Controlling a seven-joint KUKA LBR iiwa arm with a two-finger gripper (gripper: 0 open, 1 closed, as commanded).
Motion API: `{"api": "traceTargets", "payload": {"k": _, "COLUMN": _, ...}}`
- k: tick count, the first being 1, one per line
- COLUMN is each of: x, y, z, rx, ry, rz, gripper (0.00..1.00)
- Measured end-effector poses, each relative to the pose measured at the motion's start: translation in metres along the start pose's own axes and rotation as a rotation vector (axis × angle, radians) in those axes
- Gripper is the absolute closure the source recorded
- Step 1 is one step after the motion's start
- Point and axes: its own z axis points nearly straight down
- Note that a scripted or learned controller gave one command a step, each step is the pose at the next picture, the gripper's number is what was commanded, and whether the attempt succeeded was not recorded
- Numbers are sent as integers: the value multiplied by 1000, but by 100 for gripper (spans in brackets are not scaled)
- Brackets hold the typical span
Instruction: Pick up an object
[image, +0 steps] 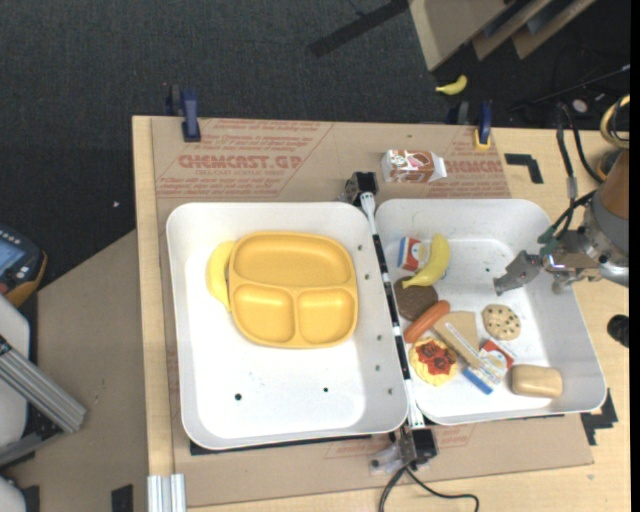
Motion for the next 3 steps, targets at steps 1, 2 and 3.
{"api": "traceTargets", "payload": {"k": 1, "x": 41, "y": 96, "z": 128, "rx": -8, "ry": 1, "rz": -7, "gripper": 0}}
{"api": "traceTargets", "payload": {"k": 2, "x": 78, "y": 7, "z": 121, "rx": -2, "ry": 1, "rz": 2, "gripper": 0}}
{"api": "traceTargets", "payload": {"k": 3, "x": 57, "y": 54, "z": 123, "rx": -6, "ry": -3, "rz": -1, "gripper": 0}}
